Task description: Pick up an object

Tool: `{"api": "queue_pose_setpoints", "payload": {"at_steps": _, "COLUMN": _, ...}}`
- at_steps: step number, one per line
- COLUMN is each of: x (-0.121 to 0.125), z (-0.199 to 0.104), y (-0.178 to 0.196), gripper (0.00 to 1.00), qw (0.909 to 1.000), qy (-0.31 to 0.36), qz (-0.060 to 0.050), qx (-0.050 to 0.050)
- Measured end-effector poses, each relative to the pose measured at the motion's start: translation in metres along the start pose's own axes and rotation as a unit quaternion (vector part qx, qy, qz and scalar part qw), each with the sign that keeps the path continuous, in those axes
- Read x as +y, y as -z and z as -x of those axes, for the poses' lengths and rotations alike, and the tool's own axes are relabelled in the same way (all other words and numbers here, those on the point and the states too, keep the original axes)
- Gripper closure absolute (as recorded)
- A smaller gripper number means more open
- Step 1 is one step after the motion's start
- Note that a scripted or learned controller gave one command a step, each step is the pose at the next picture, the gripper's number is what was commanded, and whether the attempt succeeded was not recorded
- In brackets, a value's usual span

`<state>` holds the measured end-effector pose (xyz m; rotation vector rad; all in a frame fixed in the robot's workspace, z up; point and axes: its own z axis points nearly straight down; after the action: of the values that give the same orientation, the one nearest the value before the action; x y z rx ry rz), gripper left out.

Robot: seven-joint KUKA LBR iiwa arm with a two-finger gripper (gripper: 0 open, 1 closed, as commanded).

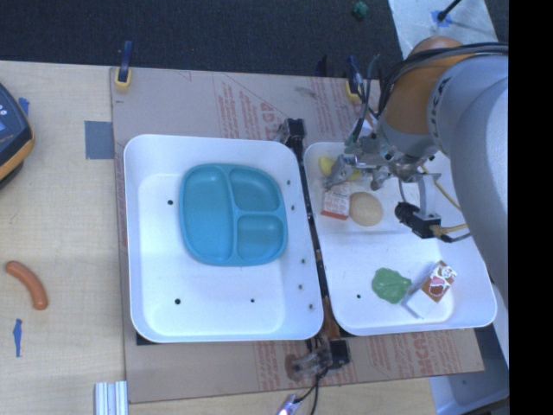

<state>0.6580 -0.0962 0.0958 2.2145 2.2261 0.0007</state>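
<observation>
Your arm, grey with its orange band, reaches in from the right and hangs over the far end of the right bin, its gripper low above the clutter there. You cannot tell from this angle how wide the fingers stand, and nothing can be seen between them. Just under the gripper lie a yellow piece against the bin's far-left corner, a small red-and-white packet and, touching it on the right, a pale round object. Nearer the camera in the same bin, well apart from those, a green lump sits beside a red-and-white carton. The left bin holds a blue divided plate, lying flat toward its far half. Out on the bench, well to the left of both bins, a toy sausage lies alone, and a dark device with a yellow edge pokes in at the left edge.
</observation>
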Motion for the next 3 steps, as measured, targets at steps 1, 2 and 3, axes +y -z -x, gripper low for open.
{"api": "queue_pose_setpoints", "payload": {"at_steps": 1, "x": 0.000, "z": 0.005, "y": 0.000, "gripper": 0.00, "qw": 1.0000, "qy": -0.001, "qz": 0.001, "qx": 0.001}}
{"api": "queue_pose_setpoints", "payload": {"at_steps": 2, "x": 0.001, "z": 0.020, "y": 0.000, "gripper": 0.00, "qw": 1.0000, "qy": -0.001, "qz": 0.002, "qx": 0.001}}
{"api": "queue_pose_setpoints", "payload": {"at_steps": 3, "x": 0.001, "z": 0.021, "y": 0.000, "gripper": 0.00, "qw": 1.0000, "qy": 0.000, "qz": 0.002, "qx": 0.001}}
